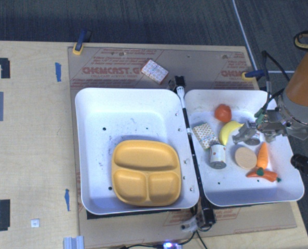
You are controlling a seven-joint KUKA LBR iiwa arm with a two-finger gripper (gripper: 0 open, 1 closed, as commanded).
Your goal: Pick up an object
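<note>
Nothing is seen lifted: gripper (250,133) is lowered beside the banana (228,132) in the right bin (294,191) (finger state cannot be told, view poor), so the pick seems undone.

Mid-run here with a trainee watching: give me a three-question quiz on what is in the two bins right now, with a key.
1. True or false: the yellow divided tray lies in the left bin.
2. Which item lies nearest the gripper? A) the red ball B) the banana C) the small can
3. Fill in: the carrot lies in the ___ bin.

Key: 1 true; 2 B; 3 right. The carrot lies in the right bin, beside the round tan disc.
</note>
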